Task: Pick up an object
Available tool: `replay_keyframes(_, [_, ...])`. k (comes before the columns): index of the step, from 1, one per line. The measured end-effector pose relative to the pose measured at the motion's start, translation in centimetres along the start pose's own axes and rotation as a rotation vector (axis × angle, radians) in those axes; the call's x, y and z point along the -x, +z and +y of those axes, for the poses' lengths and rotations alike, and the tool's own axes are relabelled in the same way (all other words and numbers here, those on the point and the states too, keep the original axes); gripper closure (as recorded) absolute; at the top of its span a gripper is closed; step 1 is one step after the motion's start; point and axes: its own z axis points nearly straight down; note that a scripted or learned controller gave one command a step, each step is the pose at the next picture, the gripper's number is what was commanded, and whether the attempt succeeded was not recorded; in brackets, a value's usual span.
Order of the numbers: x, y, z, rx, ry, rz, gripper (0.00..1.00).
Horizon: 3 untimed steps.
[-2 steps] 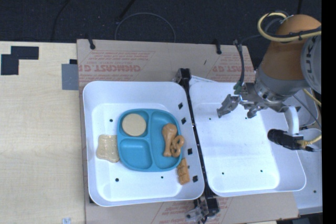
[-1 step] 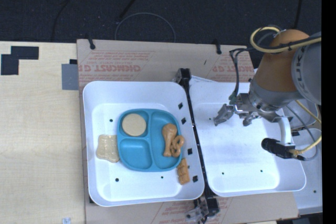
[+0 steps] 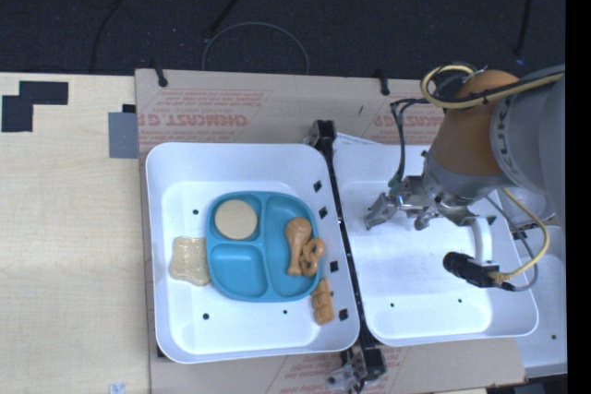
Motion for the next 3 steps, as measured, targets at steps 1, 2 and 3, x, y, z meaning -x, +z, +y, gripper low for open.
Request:
replay_keyframes(1, [-0.2,2.7,0.0,0.001,0.001,0.0,0.0])
replay_keyframes(2, [0.0,1.5,0.0,0.002,0.006,0.0,1.0])
replay_keyframes(3, [-0.3,-4.8,0.2,0.009,0.0,-0.001,1.0])
